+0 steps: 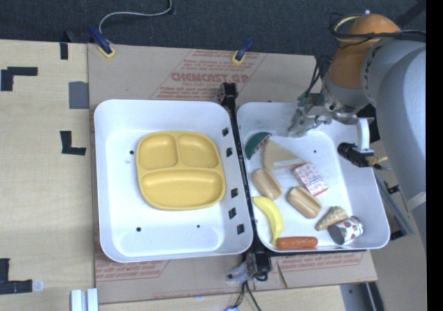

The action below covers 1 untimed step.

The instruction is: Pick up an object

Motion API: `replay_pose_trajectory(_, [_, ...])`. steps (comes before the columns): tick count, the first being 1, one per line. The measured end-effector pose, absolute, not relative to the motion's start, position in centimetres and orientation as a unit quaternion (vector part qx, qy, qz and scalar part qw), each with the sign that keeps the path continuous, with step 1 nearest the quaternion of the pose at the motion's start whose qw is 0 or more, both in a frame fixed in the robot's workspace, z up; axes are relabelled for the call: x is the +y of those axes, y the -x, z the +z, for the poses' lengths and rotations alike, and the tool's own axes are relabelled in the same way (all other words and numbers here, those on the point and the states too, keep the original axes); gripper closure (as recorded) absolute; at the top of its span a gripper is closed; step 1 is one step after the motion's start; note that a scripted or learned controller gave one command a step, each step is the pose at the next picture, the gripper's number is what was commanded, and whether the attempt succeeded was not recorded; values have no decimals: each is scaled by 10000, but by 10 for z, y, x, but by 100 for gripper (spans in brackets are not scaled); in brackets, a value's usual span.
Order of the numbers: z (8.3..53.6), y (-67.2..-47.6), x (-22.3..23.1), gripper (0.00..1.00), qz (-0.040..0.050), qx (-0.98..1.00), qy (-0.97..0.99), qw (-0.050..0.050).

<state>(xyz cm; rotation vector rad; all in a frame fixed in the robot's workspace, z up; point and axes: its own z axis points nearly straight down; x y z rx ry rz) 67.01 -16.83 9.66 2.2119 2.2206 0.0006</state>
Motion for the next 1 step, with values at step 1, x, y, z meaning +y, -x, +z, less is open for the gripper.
replay_pose_trajectory(1, [96,-670,-168,0,-1,7085,-7057,36])
